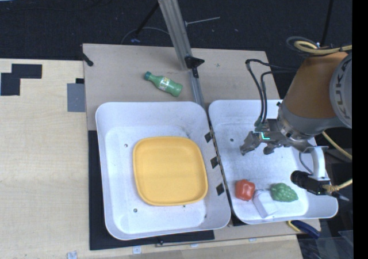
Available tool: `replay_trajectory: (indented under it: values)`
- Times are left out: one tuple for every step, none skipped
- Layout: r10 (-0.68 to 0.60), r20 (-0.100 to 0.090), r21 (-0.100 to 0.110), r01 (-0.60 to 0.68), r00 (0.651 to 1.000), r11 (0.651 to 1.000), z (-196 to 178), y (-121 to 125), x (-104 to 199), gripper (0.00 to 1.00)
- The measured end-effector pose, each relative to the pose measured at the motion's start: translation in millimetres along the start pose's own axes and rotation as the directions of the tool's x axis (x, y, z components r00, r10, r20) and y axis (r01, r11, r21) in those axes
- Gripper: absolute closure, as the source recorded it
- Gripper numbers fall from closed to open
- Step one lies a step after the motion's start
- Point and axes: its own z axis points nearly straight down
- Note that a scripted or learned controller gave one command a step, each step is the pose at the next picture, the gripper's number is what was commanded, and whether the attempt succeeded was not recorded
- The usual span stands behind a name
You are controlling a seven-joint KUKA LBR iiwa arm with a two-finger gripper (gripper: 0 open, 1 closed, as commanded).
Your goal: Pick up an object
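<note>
Grey metal and a small teal light mark my claw (257,144), hanging right of centre in the frame over the bare upper floor of the right bin (230,120). Its fingers look parted a little, and I see nothing between them.

Below it, along the bin's lower edge, lie my candidates: a red pepper-like piece (245,189), a small white block (264,204) just beside it, and a green leafy lump (284,192) to the right. The left bin (109,137) holds a yellow plate (170,170). A green bottle (163,83) lies on the bench in the upper middle.

I judge I am in the approach, nothing picked yet. The next move calls for shifting toward the frame's lower edge, centring over one piece, likely the red one, then descending and closing.
</note>
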Motion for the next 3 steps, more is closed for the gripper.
replay_trajectory:
  values:
    - [0.0, 0.0, 0.0, 0.0, 1.0, 1.0, 0, 0, 0, 0.0]
    - [0.0, 0.0, 0.005, 0.0, 1.0, 1.0, 57, -10, 0, 0.0]
    - [0.0, 0.0, 0.0, 0.0, 1.0, 1.0, 100, -10, 0, 0.0]
